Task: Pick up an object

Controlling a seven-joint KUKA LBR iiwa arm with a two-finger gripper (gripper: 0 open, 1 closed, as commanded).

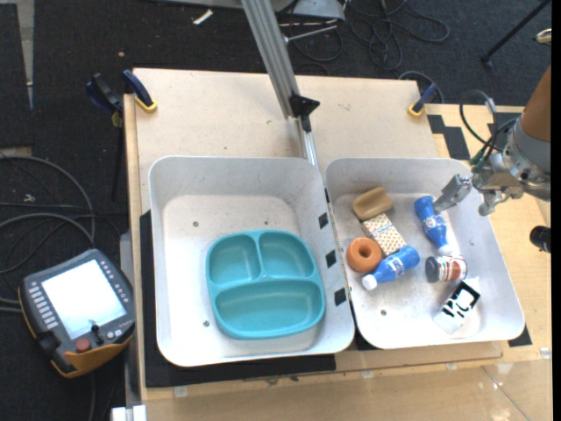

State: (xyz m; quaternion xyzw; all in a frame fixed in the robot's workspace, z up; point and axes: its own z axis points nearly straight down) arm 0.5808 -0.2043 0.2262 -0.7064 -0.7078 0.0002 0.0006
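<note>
My gripper [471,197] hangs over the far right part of the right bin [500,261], open with nothing between its fingers. One finger [452,191] points down-left toward an upright-lying blue bottle [431,222] just to its left. Further into the bin lie a tan sponge-like block [372,203], a patterned packet [384,232], an orange ring [363,254], a second blue bottle with a white cap [393,267], a dark can with a red and white end [445,269] and a black and white box [458,305].
The left bin [175,191] holds a teal divided plate [263,283]. A slanted metal pole [273,46] rises from between the bins at the back. Clamps sit at the bench's far corners. A teach pendant [77,310] lies left of the bench.
</note>
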